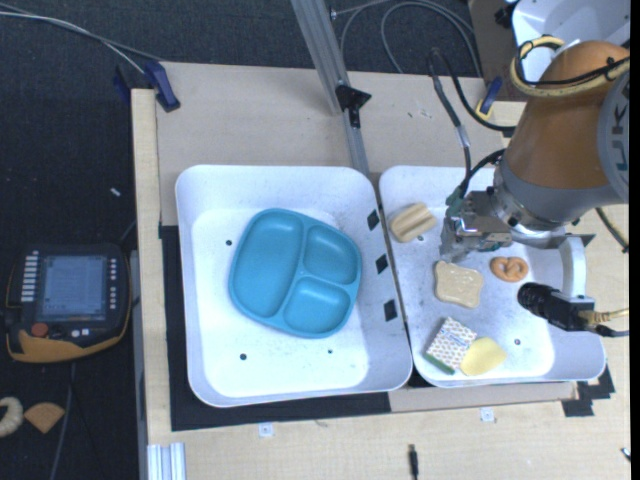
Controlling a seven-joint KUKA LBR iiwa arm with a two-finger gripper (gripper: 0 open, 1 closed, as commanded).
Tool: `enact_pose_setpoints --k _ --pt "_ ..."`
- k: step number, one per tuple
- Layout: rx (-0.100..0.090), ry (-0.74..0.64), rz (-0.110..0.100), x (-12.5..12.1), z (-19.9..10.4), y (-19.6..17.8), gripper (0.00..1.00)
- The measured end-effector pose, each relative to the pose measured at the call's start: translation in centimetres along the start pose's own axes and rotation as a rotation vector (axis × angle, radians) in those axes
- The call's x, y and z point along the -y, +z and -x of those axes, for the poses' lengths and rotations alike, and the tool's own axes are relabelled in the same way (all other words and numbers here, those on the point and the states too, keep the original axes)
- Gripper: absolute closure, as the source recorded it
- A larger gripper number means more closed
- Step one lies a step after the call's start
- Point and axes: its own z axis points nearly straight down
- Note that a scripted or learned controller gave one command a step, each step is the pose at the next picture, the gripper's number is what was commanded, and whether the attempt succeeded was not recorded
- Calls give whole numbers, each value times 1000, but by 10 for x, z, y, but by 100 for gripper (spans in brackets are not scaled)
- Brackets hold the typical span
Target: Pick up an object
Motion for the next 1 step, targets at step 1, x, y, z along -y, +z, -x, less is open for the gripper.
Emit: enact_pose_setpoints --k 1 --pt "0 3 -5 1 -45 15 100"
